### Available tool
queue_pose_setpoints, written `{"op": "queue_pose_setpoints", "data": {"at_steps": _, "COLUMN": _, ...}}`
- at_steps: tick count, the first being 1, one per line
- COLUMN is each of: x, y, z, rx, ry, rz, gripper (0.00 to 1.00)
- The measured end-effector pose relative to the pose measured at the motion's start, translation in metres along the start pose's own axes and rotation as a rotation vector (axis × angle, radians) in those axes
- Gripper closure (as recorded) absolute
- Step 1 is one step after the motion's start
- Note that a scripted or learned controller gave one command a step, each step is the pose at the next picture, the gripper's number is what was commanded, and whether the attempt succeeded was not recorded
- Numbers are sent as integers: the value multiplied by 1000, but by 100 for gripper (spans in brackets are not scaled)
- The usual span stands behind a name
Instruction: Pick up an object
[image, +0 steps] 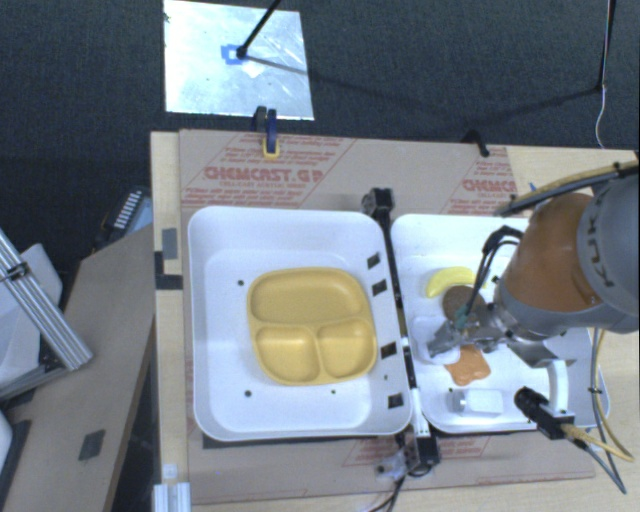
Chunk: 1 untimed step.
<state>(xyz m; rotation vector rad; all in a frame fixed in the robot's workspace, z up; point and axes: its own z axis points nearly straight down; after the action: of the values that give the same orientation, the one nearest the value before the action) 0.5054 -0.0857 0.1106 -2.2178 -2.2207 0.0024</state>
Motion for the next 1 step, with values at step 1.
{"op": "queue_pose_setpoints", "data": {"at_steps": 1, "x": 0, "y": 1, "z": 25, "rx": -5, "ry": 0, "rz": 0, "gripper": 0}}
